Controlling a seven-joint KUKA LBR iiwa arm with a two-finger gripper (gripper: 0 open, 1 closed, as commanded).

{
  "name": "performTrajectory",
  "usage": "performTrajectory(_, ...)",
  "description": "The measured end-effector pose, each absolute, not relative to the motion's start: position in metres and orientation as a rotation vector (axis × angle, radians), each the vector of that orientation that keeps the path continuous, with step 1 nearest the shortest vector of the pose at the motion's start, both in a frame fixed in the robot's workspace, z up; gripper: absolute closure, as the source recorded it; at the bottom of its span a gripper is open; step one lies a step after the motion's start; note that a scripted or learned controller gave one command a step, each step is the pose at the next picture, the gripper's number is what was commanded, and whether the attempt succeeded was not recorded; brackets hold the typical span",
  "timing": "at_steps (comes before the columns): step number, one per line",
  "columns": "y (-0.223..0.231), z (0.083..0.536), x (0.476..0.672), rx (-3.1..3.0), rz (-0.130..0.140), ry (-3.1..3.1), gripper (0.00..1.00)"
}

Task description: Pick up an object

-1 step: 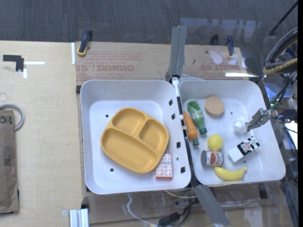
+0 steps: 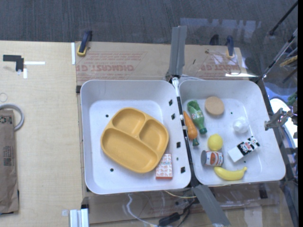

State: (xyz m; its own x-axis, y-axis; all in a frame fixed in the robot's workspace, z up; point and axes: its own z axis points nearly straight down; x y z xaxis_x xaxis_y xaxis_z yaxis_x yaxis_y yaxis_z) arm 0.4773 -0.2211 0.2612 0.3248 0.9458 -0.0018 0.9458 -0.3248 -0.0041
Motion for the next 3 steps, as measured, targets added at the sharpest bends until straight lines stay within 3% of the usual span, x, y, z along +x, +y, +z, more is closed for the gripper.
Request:
performTrajectory(1, -0.221, 0.269, 0.478, -2.554, 0.009, -1.824, 1.0)
performTrajectory(2, -0.203, 0.344, 0.5, -2.711, 0.007, -1.587, 1.0)
performTrajectory(3, -0.211, 0.44, 0.509, -2.692, 0.008, -1.618, 1.0)
